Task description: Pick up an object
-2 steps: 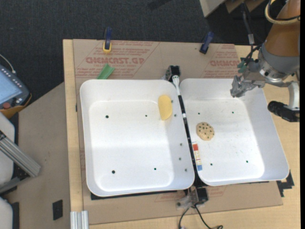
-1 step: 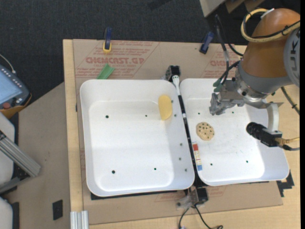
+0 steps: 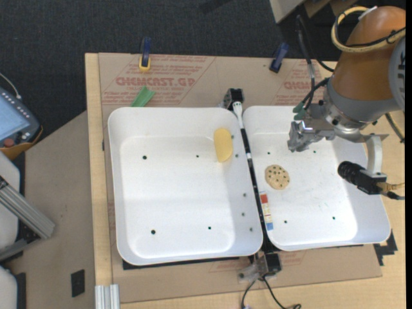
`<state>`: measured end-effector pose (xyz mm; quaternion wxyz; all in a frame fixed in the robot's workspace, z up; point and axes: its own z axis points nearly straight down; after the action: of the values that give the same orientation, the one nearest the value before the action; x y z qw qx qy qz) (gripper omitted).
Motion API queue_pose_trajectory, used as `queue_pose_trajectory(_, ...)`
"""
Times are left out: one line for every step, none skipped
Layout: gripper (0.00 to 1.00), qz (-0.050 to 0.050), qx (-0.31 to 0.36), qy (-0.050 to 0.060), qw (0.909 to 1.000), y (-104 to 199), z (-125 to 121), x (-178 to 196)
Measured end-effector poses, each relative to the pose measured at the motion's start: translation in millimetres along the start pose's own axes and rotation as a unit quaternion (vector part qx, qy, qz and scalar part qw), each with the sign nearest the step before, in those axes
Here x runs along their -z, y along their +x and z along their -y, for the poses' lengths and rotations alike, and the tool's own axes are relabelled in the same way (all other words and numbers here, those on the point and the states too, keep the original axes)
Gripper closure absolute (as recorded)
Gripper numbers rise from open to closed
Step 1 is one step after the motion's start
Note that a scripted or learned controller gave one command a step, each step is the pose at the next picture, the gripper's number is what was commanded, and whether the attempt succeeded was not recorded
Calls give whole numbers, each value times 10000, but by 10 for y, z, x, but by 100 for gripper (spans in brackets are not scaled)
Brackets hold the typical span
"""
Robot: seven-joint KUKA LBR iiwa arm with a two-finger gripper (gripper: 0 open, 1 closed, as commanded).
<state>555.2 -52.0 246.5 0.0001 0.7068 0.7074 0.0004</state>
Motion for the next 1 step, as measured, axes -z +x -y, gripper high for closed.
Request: queue_pose_trajectory(100,-12,40,-23,10000,775,11,361)
